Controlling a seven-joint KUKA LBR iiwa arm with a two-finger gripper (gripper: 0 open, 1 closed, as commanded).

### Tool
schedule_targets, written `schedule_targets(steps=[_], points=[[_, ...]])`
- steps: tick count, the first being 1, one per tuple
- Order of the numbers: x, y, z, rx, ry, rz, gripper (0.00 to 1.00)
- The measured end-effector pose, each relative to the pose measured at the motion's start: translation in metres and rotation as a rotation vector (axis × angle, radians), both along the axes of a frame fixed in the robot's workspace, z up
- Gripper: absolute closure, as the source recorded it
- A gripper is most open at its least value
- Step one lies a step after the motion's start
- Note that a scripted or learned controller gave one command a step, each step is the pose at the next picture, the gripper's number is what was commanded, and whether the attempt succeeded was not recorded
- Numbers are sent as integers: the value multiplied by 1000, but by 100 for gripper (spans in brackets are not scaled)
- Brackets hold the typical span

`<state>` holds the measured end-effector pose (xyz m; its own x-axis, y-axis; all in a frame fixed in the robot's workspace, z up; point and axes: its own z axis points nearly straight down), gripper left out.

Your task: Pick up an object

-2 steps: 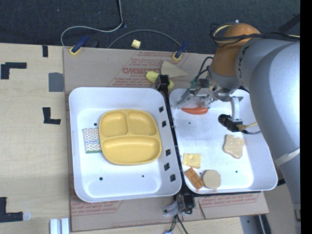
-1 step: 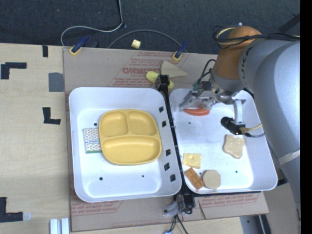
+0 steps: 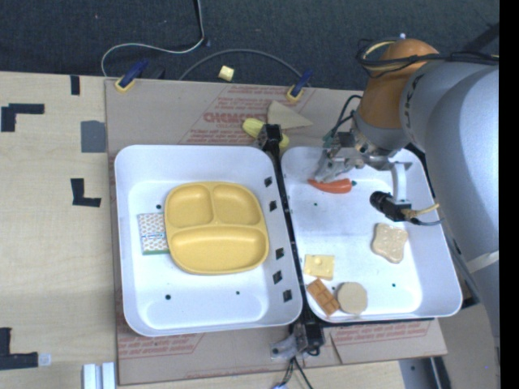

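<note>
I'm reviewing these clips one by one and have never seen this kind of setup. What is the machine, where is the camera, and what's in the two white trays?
One fixed camera looks down at a slant on a bench. The grey arm with an orange band, entering from the right, is a robot arm; its gripper hangs low over the right bin, directly above an orange carrot-like piece. Whether it grips that piece cannot be told from here.

The right bin also holds a beige bread-like piece, a yellow cheese-like square, a brown waffle-like piece and a round tan disc. The left bin holds a yellow divided plate with a small patterned block against its left side.
</note>
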<state>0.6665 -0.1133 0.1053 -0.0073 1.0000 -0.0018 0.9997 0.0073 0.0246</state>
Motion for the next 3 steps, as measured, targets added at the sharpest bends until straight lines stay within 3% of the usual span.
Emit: schedule_targets(steps=[1, 2, 3], points=[[-36, 2, 8, 1, 29, -8, 100], [-35, 2, 7, 2, 27, -7, 0], [-3, -15, -25, 6, 56, -11, 0]])
